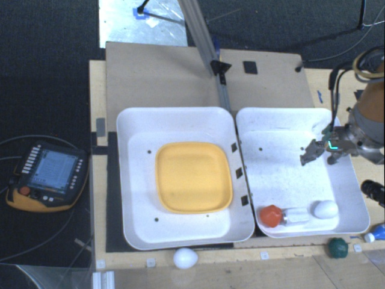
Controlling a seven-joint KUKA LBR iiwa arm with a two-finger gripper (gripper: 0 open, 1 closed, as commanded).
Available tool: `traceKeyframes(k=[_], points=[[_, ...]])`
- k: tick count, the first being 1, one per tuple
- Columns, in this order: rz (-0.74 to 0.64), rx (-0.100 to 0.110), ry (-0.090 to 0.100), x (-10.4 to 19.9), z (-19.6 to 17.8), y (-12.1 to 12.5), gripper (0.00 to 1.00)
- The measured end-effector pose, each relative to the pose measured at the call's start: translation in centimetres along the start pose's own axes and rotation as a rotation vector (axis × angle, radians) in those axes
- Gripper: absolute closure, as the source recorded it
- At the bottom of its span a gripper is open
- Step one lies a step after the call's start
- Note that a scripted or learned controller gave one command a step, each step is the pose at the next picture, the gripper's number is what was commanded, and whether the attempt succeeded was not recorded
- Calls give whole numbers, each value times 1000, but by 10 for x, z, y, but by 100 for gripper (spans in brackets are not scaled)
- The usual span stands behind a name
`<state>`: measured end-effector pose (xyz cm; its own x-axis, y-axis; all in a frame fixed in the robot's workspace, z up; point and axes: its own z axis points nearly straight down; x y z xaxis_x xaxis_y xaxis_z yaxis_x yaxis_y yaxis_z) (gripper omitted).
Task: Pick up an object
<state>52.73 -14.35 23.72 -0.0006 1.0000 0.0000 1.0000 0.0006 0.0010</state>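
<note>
Camera view: two white bins sit side by side on the bench. The left bin [129, 179] holds a yellow square plate [194, 176], lying flat near its middle. The right bin [283, 125] holds three things along its near edge: a red ball [271, 215] at the near left corner, a clear small tube-like piece [295, 216] just right of it and touching or nearly touching it, and a white egg-shaped object [325, 209] farther right.

The gripper [322, 151] reaches in from the right and hangs over the right side of the right bin, well apart from the three objects. Two dark fingers [310, 153] point left and down with a gap between them; nothing sits between them.

Outside the bins: a second white egg [185, 258] lies on the bench just near of the left bin, a dark green ball [338, 248] rests near the right bin's near right corner, and a teach pendant [45, 175] lies on the floor far left.
</note>
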Motion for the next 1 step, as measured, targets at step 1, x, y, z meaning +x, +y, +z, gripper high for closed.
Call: traceKeyframes(k=[1], points=[[0, 0, 0, 0, 0, 0, 0]])
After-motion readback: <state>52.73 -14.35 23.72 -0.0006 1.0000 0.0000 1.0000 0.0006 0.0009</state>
